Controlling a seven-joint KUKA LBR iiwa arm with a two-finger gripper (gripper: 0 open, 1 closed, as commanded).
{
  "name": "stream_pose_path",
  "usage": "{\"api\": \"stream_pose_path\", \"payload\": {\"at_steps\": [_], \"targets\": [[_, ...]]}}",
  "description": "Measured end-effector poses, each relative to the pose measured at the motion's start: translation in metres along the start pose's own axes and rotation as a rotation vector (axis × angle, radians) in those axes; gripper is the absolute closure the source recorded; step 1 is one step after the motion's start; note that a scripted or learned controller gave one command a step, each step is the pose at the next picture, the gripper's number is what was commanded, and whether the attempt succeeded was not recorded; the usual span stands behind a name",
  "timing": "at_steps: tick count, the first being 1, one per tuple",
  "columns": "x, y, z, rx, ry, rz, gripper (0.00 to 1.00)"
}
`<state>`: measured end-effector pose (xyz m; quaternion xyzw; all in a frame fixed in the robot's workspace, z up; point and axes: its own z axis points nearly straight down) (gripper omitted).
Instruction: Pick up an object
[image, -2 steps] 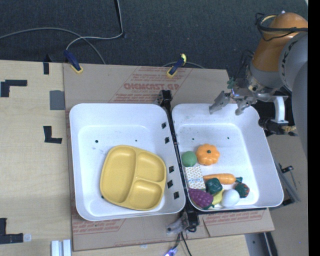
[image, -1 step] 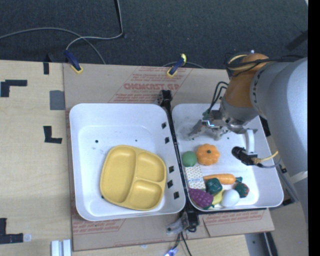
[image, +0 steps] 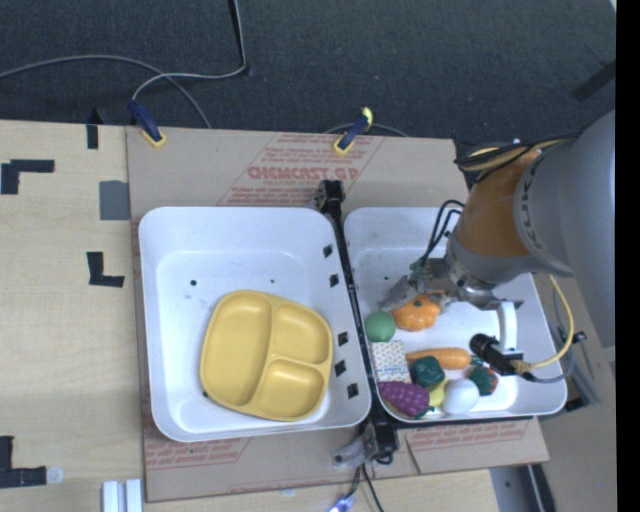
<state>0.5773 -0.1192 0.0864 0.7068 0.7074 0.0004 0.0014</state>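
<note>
We see a round orange pumpkin in the right bin, near its middle. Close around it lie a green ball, a carrot, purple grapes and a white egg. A yellow tray sits in the left bin. The claw is down right over the pumpkin and touches it. We cannot tell how far it is spread.

Mirrored, unreadable red print on cardboard

A robotics lab: an industrial arm over two white bins on a cardboard-covered desk, clamps at its edge, loose cables across dark carpet.
</note>
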Motion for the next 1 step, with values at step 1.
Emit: {"api": "stream_pose_path", "payload": {"at_steps": [1], "targets": [[0.0006, 0.0002, -0.0092, 0.000, 0.001, -0.001, 1.00]]}}
